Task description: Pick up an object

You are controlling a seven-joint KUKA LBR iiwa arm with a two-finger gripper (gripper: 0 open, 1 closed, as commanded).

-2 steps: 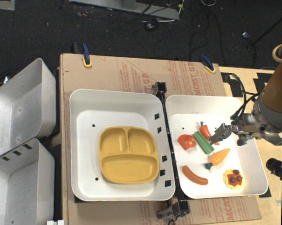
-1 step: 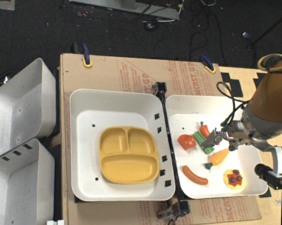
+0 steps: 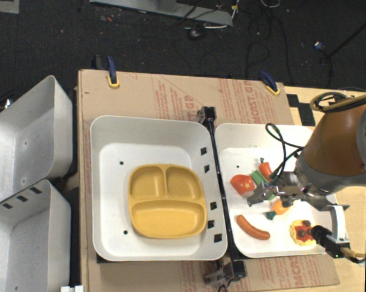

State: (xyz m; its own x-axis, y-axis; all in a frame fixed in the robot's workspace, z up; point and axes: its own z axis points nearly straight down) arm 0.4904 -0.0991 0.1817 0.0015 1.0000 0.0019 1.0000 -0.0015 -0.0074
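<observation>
In the right bin lie several toy foods: a red tomato-like piece, a carrot, an orange piece, a sausage and a small pizza slice. My gripper hangs low over the bin's middle, just right of the red piece and left of the orange piece. Its dark fingers point left and down. I see nothing clearly held between them.
The left bin holds a yellow divided plate. A black divider runs between the bins. The arm's orange band looms over the right bin's far right. Grey bins sit off the bench at left.
</observation>
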